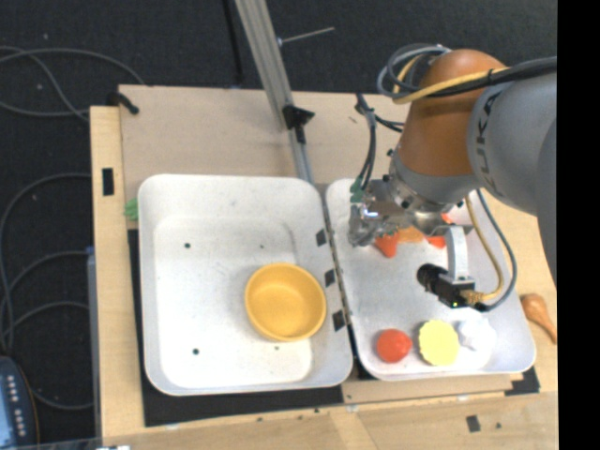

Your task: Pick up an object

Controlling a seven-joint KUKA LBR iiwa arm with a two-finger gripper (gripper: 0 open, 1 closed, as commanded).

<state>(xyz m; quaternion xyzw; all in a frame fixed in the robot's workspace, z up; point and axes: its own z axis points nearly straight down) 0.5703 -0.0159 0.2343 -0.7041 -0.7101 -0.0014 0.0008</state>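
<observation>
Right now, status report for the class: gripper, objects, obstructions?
Gripper over right bin, by its left wall. Orange piece just beside it. Red ball, yellow round piece at near edge, unobstructed.

Pincer [367, 230] over right bin [398, 293]; yellow bowl [285, 301] in left bin [202, 251].

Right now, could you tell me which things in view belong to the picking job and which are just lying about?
Job, likely, since the hand is over the right bin: orange piece, red ball, yellow disc, white lump.

Lying about: bowl in the left bin, post, brown thing on the bench.
</observation>
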